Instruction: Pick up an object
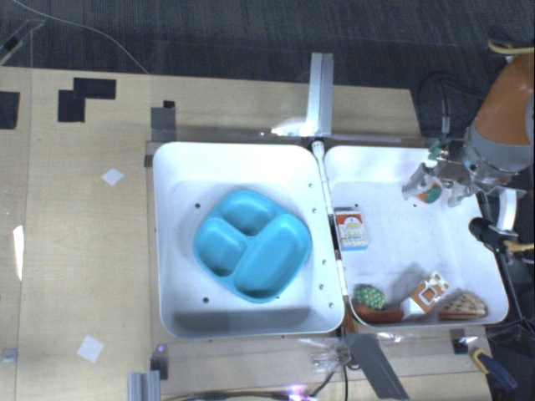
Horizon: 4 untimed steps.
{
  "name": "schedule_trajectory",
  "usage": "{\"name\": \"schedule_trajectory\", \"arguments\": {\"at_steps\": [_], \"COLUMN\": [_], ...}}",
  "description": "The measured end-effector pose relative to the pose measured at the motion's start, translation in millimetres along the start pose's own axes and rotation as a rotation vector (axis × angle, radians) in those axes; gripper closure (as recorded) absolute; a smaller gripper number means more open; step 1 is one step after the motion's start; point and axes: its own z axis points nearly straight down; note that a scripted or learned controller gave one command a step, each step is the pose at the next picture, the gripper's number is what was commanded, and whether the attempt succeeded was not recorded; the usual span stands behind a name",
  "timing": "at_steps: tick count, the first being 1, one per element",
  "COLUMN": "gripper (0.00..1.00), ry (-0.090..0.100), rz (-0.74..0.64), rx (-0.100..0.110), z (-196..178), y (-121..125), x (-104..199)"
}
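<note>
My gripper (435,189) hangs over the far part of the right bin (393,249), below the orange-banded wrist (506,111). A small red and green object (430,195) shows right at the gripper's tip; whether it is held or lies on the bin floor I cannot tell. Other objects in the right bin: a small red and white box (350,230) by the divider, a green bumpy ball (368,296), a dark red piece (381,313) under it, an orange and white carton (429,294), and a tan wedge (462,307) at the near right corner.
The left bin (180,224) holds a blue sectioned tray (253,245). A metal post (321,94) stands behind the divider between the bins. Black cables (493,232) run along the right bin's right side.
</note>
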Motion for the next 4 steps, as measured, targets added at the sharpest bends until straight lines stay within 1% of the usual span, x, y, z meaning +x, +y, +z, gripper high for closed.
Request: {"name": "schedule_trajectory", "arguments": {"at_steps": [1,2,3,4], "gripper": [0.0,0.0,1.0,1.0], "ry": [-0.001,0.001,-0.003,-0.003], "rz": [-0.294,-0.37,-0.375,-0.359], "rx": [-0.003,-0.002,-0.01,-0.006], "z": [8.7,86.2,72.3,-82.3], "y": [24.0,66.6,69.5,41.6], "x": [-11.9,-28.0,-26.8,-34.2]}}
